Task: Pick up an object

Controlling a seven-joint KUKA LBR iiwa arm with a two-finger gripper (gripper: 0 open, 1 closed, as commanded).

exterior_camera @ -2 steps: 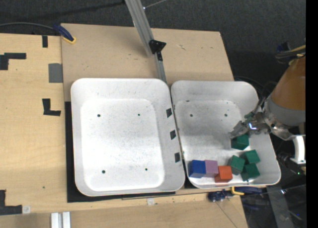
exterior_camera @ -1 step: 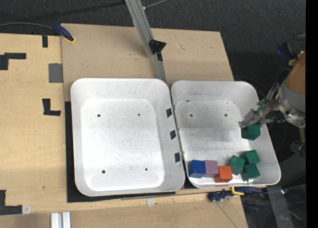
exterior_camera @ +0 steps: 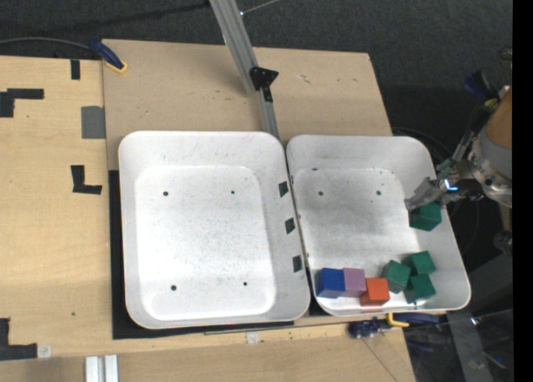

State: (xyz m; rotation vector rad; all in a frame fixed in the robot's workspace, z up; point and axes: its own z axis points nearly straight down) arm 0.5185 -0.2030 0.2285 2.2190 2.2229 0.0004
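My gripper (exterior_camera: 423, 204) reaches in from the right, over the right rim of the right bin (exterior_camera: 358, 164). A green block (exterior_camera: 425, 219) sits between its fingertips, held a little above the bin's right side, and the gripper is shut on it. In the bin's front corner lie a blue block (exterior_camera: 331, 281), a purple block (exterior_camera: 355, 280), an orange block (exterior_camera: 376, 290) and three more green blocks (exterior_camera: 412, 274) bunched together.
The left bin (exterior_camera: 200, 230) stands beside the right one, their rims touching in the middle. A slanted metal bar (exterior_camera: 237, 31) runs down from the top to the gap between the bins. Wooden bench surface surrounds both bins.
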